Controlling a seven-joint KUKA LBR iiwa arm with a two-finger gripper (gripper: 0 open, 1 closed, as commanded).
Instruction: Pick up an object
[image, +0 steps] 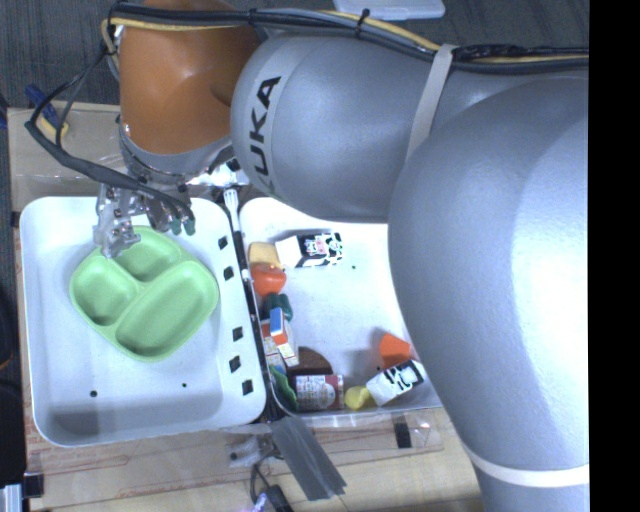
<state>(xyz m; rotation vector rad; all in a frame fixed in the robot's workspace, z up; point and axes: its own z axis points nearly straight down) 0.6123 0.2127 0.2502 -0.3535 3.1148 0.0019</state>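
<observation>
Green divided plate (146, 293), with three compartments, lies in the left bin (60, 400), and the jaws (120, 232) hang right over its upper rim, at the plate's far edge. Whether the jaws are wide or narrow I cannot tell; the metal parts there are small and tangled, and nothing can be seen gripped between them. Two small teal tips sit just to the right of the jaws, near the plate's upper right corner.

Below the jaws the plate fills the middle of the left bin, its compartments bare. The rest of that bin's white floor shows around it, toward the near edge.

Right of the jaws, past the wall dividing the bins, the right bin (345, 300) holds a clutter of small things. Nearest the wall runs a column: a tan block (262, 254), an orange piece (267, 279) under it, then a blue and red item (277, 330). A black and white carton (318, 248) lies a little farther right, apart from the column. Along that bin's near edge lie a dark jar with a red label (312, 388), a yellow piece (358, 397), a white bottle with black print (397, 380), and an orange cone (393, 347) just above the bottle.

Both bins rest on the table (380, 460).
</observation>
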